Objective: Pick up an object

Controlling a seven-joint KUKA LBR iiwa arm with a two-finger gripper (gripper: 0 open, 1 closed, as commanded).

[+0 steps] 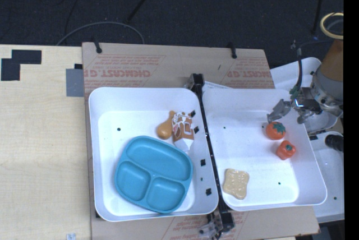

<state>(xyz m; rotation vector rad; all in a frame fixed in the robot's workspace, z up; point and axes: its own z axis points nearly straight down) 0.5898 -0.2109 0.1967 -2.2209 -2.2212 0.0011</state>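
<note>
Orange toy (right bin) | tool above it | fingers spread, nothing clamped

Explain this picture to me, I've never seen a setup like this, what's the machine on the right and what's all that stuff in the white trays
One camera looks down at a slant on a bench with two shallow white bins. The grey robot arm with an orange band reaches in from the right; its two-finger tool hangs above the right bin, beside a round orange tomato toy. I see nothing between its fingers. That bin also holds a second small orange tomato toy and a pale waffle-like piece. The left bin holds a blue divided plastic plate, a tan pear-shaped toy and a brown-and-white packet.
</note>
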